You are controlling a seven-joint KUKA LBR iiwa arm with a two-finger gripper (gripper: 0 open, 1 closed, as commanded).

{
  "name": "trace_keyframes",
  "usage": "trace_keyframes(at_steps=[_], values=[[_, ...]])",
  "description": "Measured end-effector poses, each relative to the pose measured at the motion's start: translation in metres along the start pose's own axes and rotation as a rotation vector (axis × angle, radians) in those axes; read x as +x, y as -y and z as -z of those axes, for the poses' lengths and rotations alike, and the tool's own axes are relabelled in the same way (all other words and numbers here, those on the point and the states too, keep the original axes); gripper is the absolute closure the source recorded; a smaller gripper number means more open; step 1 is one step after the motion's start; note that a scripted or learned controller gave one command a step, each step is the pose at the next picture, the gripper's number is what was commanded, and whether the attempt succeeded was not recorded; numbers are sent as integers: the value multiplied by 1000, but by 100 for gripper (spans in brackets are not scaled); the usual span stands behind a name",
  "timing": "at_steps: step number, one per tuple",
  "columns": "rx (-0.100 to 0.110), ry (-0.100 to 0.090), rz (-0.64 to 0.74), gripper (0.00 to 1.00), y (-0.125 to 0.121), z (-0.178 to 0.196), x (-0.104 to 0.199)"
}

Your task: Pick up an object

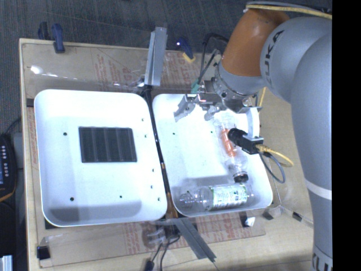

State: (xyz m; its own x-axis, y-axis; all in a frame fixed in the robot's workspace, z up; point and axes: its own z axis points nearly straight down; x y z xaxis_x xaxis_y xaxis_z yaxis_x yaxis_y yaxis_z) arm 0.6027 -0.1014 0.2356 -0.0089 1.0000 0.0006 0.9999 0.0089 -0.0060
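My gripper [196,109] hangs over the top of the right bin [186,157], below the orange band of the arm. Its two grey fingers [182,108] are spread apart and open, with nothing between them. A clear bottle with an orange insert [229,144] lies along the bin's right wall, just right of and below the gripper, its black cap [241,178] pointing toward the front. A second clear bottle with a green label [219,196] lies on its side along the front wall. A dark grey ribbed pad [107,144] lies flat in the left bin [56,117].
A metal bar [155,55] stands upright behind the seam between the bins. A black connector [245,140] and a yellow cable [280,156] hang off the wrist over the right bin's right rim. A blue clamp [57,37] grips the bench's back left edge.
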Motion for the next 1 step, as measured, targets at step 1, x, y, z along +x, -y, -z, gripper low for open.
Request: trace_keyframes(at_steps=[1], values=[[-4, 2, -93, 0, 13, 4, -70]])
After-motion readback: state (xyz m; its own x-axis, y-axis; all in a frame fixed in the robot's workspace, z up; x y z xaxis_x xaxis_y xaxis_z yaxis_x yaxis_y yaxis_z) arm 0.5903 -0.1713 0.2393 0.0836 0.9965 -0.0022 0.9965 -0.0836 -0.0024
